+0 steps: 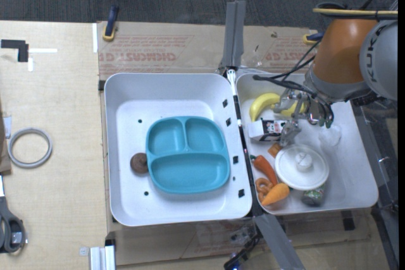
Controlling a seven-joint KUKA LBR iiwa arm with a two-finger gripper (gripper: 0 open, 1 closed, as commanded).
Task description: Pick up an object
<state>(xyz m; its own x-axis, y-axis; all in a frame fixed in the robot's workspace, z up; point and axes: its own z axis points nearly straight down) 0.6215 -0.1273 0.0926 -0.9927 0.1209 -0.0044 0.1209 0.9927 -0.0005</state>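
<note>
My gripper (292,118) hangs over the back of the right bin (354,167), below the orange wrist band. It is right beside the yellow banana (262,104) and just above a small white carton with a red and black label (268,129). In front of it lie a round white lid (302,166), an orange carrot (265,168), an orange fruit piece (276,194) and a small grey-green object (313,197). Nothing shows as held.
The left bin (120,104) holds a teal divided plate (188,153) and a brown round object (138,162). A grey post (234,35) stands between the bins at the back. On the bench at left lie a tape ring (28,147) and scissors (9,232).
</note>
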